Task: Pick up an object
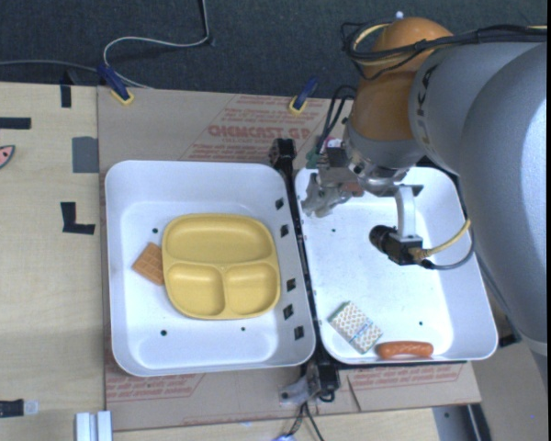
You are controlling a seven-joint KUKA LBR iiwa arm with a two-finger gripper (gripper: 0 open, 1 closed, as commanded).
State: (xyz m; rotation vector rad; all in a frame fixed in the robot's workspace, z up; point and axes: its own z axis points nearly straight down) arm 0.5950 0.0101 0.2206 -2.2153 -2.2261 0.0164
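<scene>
My gripper (321, 195) hangs low over the far left corner of the right bin (441, 292), close to the wall between the two bins. A small checkered block (354, 326) lies near that bin's front edge. Beside it, to the right, lies a reddish sausage (405, 349). Both are well in front of the gripper and apart from it. In the left bin (129, 246) rests a yellow divided plate (222, 265), with a tan cracker (150, 264) poking out from under its left side.
The arm's grey body and orange band (390, 81) cover the right bin's far right side. A black fitting with a yellow cable (395, 244) hangs over the bin's middle. Clips and cables lie on the cardboard behind the bins.
</scene>
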